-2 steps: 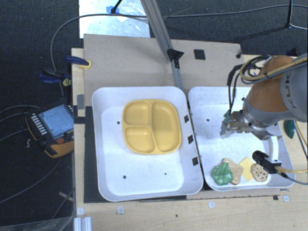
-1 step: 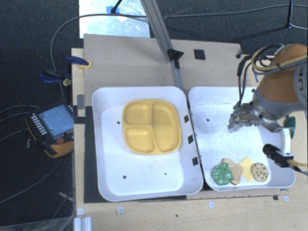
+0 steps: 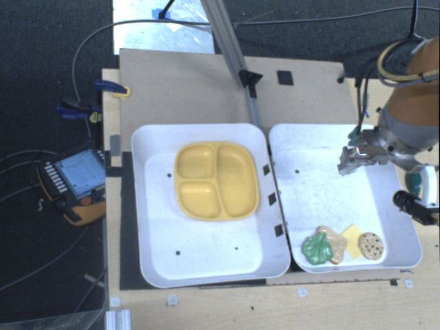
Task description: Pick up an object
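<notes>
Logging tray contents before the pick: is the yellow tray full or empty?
Empty. The yellow tray sits in the left bin, and all three compartments show only bare yellow plastic.

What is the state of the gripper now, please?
Gripper: over the right bin, apart from the toy food items; open or closed cannot be told.

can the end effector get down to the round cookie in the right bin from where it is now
Probably yes. The end effector hangs above the right bin, and the round cookie lies uncovered near the front edge beside the yellow piece, with nothing between them.
</notes>
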You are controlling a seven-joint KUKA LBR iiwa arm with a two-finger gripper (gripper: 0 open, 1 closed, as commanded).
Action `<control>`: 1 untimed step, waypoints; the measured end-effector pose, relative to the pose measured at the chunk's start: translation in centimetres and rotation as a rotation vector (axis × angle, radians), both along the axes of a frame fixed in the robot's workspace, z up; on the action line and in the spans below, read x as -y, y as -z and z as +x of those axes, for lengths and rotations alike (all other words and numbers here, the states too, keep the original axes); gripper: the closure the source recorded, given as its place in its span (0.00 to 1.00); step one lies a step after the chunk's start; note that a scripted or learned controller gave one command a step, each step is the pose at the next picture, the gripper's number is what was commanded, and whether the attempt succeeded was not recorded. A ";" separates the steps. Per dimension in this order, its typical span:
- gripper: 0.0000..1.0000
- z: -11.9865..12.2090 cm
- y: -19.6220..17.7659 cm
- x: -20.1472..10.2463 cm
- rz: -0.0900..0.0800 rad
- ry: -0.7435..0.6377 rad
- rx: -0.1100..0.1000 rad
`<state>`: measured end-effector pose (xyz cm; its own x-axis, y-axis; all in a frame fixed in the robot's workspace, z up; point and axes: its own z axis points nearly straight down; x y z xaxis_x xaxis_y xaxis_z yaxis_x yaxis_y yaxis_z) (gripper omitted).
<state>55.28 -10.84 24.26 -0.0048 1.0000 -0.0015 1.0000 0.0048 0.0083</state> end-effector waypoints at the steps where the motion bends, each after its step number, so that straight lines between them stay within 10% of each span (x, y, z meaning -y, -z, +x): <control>1: 1.00 0.1 -2.6 0.0 0.001 0.000 -0.004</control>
